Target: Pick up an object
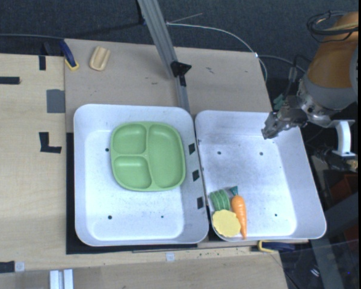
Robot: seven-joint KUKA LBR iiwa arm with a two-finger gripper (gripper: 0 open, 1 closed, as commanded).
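Observation:
An orange toy carrot (239,214) lies in the right bin's near left corner, beside a yellow round piece (226,224) and a green item (221,199). My gripper (271,130) hangs over the right bin's far right edge, well away from those toys. Nothing shows between its tips. A green divided plate (148,155) rests in the left bin.
Two white bins, the left bin (90,179) and the right bin (289,179), sit side by side. A grey slanted pole (162,35) rises behind them. A small tan object (99,58) and a blue-yellow tool (68,55) lie on the bench at the far left.

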